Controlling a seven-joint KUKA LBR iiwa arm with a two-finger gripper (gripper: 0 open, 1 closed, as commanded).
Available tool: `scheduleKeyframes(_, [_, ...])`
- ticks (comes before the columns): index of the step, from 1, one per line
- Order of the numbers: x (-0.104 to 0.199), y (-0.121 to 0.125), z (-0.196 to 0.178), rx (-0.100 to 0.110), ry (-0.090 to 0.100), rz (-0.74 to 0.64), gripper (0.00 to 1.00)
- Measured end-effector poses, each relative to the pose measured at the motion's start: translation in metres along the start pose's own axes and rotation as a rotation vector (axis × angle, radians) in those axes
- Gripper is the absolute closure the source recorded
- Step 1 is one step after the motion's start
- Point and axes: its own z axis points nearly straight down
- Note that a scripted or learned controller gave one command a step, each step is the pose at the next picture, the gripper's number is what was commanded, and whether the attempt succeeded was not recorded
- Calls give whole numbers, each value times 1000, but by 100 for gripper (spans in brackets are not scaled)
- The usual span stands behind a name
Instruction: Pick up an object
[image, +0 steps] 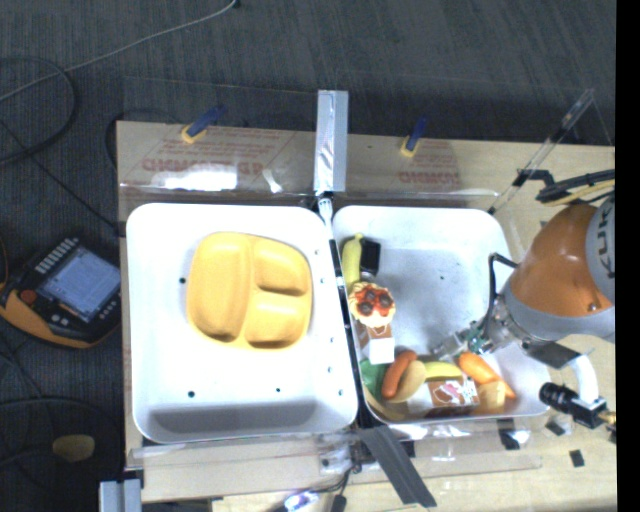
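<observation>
The right bin (440, 225) holds a pile of toy food along its left and near sides. A yellow banana (351, 258) lies at the far left beside a small black block (370, 256). Below them stands a carton with a red printed face (374, 302), then a white box (381, 350). A hot dog (403, 374), a green piece (371, 378), a brown packet (452, 394) and an orange carrot (479, 368) crowd the near edge. My gripper (476, 339) reaches down from the right, just above the carrot's far end.
The left bin (160, 400) bears a yellow sectioned tray (248, 288). A metal divider (331, 150) runs between the bins at the back. The arm's orange band (560, 265) hangs over the right bin's right wall. The right bin's middle floor is bare.
</observation>
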Motion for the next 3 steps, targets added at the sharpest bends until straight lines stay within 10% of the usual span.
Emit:
scheduleKeyframes(1, [3, 1, 0, -1, -1, -8, 0])
scheduleKeyframes(2, [3, 2, -6, 1, 3, -8, 100])
scheduleKeyframes(3, [3, 3, -11, 3, 7, -7, 100])
